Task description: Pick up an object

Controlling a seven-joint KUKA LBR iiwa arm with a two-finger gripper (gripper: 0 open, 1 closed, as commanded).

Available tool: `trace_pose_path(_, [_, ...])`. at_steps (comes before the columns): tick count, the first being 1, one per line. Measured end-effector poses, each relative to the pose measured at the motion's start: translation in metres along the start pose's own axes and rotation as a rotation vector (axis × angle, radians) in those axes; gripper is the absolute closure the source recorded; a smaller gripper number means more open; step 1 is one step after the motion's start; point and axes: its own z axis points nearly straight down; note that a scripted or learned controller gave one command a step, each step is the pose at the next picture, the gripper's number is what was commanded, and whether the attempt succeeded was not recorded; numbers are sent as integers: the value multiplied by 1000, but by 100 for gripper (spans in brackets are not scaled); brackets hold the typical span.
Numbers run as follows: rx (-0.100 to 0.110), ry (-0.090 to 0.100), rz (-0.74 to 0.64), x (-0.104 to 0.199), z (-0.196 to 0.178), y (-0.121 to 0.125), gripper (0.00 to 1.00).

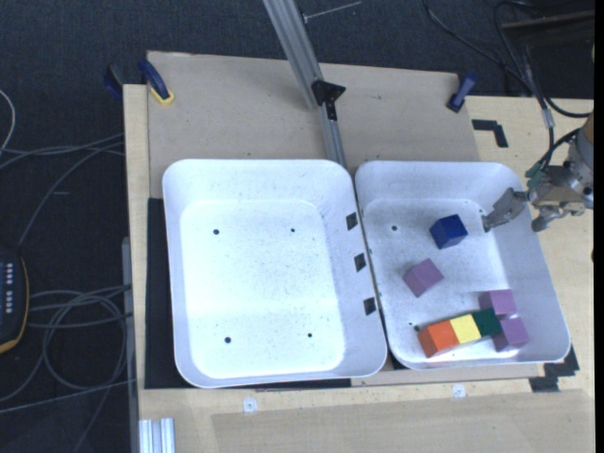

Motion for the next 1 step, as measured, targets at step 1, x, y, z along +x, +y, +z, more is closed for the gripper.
trace_pose_path(1, [0, 0, 0, 0, 0, 0, 0])
